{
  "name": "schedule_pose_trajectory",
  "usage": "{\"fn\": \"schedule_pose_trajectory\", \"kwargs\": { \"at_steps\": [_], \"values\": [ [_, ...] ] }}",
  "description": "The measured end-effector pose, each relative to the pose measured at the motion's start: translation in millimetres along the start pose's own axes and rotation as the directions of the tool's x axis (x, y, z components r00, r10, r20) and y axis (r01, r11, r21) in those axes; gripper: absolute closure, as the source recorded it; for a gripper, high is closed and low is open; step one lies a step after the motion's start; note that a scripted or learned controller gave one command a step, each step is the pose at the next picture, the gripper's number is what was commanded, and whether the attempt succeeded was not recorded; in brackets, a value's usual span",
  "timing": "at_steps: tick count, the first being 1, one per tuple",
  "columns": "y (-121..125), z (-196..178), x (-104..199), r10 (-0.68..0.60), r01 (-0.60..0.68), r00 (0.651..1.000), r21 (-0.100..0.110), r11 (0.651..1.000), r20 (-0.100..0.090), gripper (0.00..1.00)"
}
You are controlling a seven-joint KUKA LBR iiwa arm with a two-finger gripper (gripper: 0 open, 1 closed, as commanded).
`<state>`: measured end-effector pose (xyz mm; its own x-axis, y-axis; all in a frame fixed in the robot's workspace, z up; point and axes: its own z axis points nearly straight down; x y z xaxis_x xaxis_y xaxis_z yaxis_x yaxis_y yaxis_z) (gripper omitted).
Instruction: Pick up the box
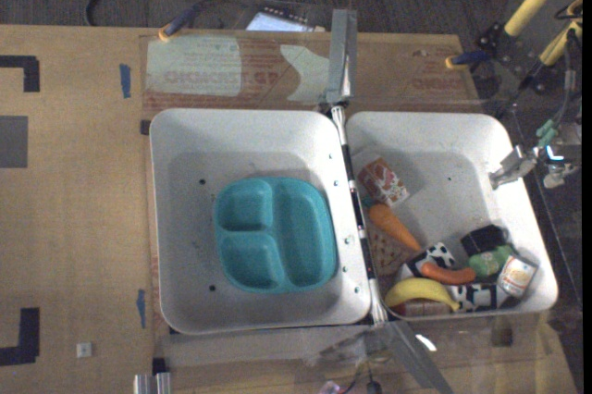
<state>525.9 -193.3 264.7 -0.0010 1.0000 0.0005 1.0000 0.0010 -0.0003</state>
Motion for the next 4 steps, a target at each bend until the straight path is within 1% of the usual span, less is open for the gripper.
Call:
{"fn": "schedule_pose_trajectory", "kwargs": {
  "at_steps": [1,2,3,4],
  "values": [
    [9,-49,81,0.084,-0.084,0.996,-0.003,0.996,0.001,0.00],
    [31,58,69,0.072,-0.072,0.997,0.002,0.997,0.000,0.00],
    [89,157,86,0.141,-0.141,0.990,-0.020,0.990,0.004,0.00],
    [141,179,97,0.272,-0.272,0.962,-0.001,0.962,0.001,0.00]
  ]
}}
